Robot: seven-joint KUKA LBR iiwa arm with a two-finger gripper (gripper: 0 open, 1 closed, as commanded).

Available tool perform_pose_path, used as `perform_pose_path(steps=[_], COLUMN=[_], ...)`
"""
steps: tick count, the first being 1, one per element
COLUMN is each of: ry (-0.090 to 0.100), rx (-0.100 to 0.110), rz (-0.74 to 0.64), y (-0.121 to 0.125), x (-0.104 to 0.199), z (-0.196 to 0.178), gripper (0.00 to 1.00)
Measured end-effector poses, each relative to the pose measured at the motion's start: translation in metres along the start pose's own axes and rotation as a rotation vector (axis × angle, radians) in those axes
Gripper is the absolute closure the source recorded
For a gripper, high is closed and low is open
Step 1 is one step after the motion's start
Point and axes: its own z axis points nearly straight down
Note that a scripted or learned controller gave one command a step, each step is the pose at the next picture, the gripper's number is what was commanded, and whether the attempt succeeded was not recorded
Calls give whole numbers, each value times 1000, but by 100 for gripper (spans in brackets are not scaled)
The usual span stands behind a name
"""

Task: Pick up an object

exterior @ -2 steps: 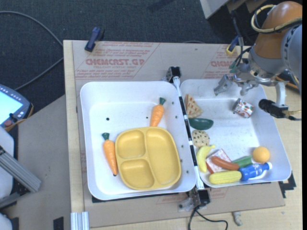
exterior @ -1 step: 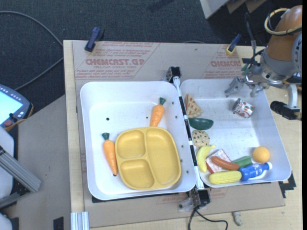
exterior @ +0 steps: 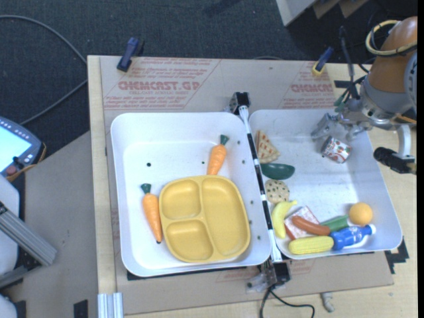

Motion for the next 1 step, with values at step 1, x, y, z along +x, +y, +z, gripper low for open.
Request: perform_pose_path(steps=[1], ry=[12], rx=[5], rz=[-3], y=[12], x=[-9], z=[34], gripper=[0])
